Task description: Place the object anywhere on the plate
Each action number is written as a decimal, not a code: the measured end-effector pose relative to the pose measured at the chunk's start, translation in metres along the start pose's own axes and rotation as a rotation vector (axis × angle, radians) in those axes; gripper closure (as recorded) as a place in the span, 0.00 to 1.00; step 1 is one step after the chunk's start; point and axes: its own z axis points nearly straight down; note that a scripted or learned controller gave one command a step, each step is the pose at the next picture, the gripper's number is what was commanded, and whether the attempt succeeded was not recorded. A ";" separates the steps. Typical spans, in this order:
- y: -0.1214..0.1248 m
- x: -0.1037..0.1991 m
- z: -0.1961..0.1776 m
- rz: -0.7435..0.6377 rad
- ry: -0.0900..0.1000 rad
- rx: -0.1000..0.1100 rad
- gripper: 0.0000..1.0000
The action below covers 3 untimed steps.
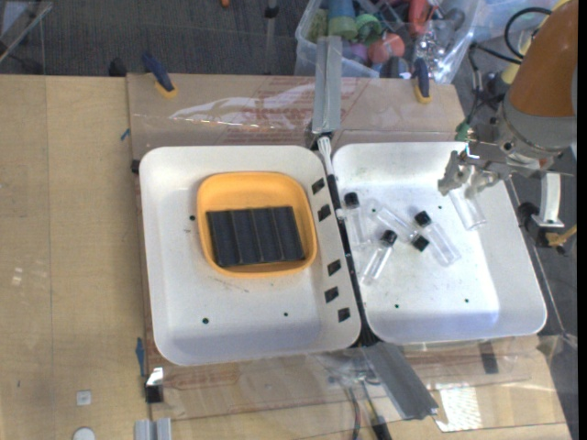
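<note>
A KUKA arm (541, 81) with a rounded orange band above a grey wrist, ending in a pale metallic gripper (463, 177).

Wooden bench (64, 246) (dark floor (138, 16) behind)

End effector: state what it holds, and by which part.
Cannot be told. The end effector hangs over the right bin, above the clear vials; its tip is too blurred to read.

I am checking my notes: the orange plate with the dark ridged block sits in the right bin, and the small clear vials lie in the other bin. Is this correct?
Not quite. The camera view shows the plate with the block in the left bin; the vials lie in the right bin.
</note>
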 end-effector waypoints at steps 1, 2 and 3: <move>0.050 -0.002 0.011 -0.008 -0.001 -0.001 1.00; 0.050 0.002 -0.008 -0.265 -0.002 -0.005 1.00; 0.049 0.009 -0.031 -0.382 -0.002 -0.005 1.00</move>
